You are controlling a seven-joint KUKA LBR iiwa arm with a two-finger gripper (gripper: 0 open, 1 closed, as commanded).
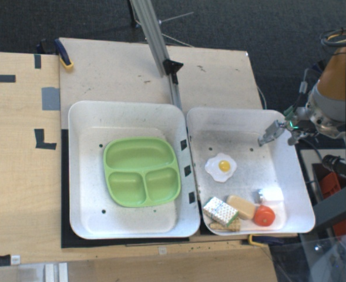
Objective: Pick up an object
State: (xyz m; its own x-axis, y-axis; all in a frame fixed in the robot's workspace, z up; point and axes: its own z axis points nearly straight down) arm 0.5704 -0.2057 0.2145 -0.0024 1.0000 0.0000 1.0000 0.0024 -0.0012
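The right bin (243, 122) holds a toy fried egg (221, 167) near its middle. Along its front edge lie a patterned green-and-white box (221, 211), a tan block (241, 207), a red tomato (265, 216) and a small white piece (272, 193). My gripper (282, 135) hangs over the bin's far right side, up and to the right of the egg. It is open, with nothing between its fingers (270, 134).
The left bin (79, 157) bears a green divided plate (142, 171). A slanted metal pole (155, 34) rises behind the bins, ending at the divider. A blue-and-yellow clamp (63, 54) sits at the bench's back left corner.
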